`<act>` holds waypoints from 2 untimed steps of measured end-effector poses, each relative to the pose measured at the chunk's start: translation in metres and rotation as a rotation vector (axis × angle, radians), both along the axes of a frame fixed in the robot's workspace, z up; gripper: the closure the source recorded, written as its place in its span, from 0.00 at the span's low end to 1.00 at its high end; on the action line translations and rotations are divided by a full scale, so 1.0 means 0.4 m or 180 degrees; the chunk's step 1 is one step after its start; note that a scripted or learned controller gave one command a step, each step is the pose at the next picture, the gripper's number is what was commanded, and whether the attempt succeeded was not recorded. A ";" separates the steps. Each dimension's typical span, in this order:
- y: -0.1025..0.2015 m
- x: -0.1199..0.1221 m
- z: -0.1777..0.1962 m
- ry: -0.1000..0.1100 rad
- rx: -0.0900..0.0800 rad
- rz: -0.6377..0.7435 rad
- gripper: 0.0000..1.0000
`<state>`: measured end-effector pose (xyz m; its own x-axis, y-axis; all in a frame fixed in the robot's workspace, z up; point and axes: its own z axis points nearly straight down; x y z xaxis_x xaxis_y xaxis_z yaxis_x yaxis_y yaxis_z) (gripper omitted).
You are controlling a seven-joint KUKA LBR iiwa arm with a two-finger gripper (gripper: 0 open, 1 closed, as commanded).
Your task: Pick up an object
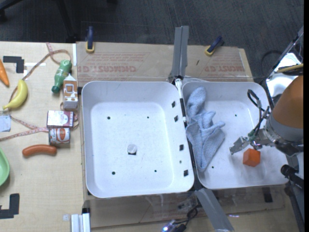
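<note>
**Orange cube by the jaws in the right bin**

An orange cube (251, 157) sits on the floor of the right bin (227, 88), toward its right side and near the front wall. The gripper (247, 143) is just above and beside it; one grey finger (237, 145) slants out to the cube's left, and the cube's top edge lies right under the jaws. Whether the jaws are spread or closed cannot be told from this angle, and the cube does not visibly sit between them. The arm (292, 103) enters from the right, its orange band over the bin's right rim, with a black cable looping beside it.

A crumpled grey-blue cloth (204, 129) lies along the left side of the same bin, well apart from the cube and touching the wall shared with the left bin (96, 129). On that bin's floor, near the middle, rests a small pale round object (132, 150).

On the table (29, 178) left of the bins lie a banana (17, 95), a carrot (4, 74), a green bottle (61, 75), a small carton (70, 94), a can (60, 136) and a sausage (39, 151).
</note>
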<state>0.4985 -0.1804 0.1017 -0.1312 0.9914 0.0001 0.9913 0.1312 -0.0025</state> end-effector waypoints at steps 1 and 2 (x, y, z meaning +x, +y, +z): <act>-0.058 -0.053 -0.026 -0.0004 0.0002 0.0020 0.00; -0.059 -0.051 -0.002 -0.0010 0.0001 0.0013 1.00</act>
